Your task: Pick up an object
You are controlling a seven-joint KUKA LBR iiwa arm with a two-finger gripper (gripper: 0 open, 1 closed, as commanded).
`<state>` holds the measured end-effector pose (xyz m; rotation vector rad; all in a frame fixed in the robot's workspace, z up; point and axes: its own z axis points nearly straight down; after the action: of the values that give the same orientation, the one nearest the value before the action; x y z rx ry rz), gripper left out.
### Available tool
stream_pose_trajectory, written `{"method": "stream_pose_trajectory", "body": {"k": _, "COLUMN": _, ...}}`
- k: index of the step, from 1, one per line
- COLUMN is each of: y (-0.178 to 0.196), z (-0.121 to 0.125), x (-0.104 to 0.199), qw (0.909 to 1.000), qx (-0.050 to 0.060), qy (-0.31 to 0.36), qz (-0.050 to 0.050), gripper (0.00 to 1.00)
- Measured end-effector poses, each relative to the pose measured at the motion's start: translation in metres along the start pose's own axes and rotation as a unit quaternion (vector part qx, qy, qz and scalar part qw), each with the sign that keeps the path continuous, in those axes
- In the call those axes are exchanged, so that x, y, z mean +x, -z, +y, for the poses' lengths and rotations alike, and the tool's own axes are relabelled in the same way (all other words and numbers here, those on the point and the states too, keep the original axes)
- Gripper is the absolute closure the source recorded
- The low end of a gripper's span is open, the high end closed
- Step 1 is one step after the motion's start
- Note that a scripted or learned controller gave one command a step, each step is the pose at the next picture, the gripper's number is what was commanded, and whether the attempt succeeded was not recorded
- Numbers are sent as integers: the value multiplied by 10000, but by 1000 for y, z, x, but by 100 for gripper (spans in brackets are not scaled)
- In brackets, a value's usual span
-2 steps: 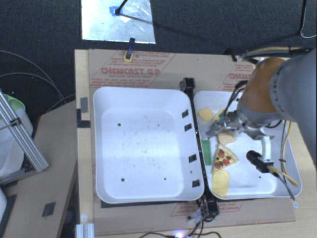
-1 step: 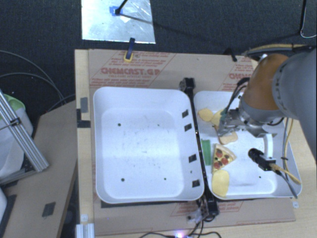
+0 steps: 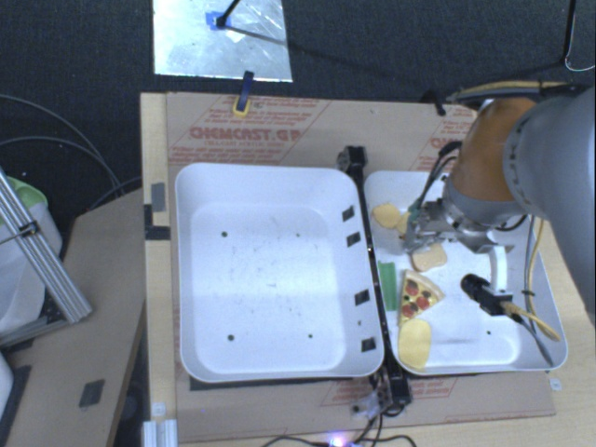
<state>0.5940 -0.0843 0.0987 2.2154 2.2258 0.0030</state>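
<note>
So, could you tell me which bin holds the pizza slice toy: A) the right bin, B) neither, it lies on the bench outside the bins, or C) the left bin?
A: the pizza slice toy lies inside the right bin, near its left wall, with the other small toys and the gripper close by.
</note>
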Motion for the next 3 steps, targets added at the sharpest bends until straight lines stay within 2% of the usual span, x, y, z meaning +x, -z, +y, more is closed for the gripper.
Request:
{"method": "stream_pose_trajectory", "body": {"k": 1, "y": -9, "z": -16, "x": -11, "qw": 10000, "qx": -67, "qy": -11, "qz": 2, "gripper": 100}}
{"method": "stream_pose_trajectory", "body": {"k": 2, "y": 92, "z": -33, "x": 81, "qw": 10000, "qx": -47, "qy": 47, "qz": 22, "gripper": 100}}
{"method": "stream_pose_trajectory", "body": {"k": 3, "y": 158, "z": -61, "x": 187, "qw": 10000, "qx": -29, "qy": 58, "qz": 28, "gripper": 100}}
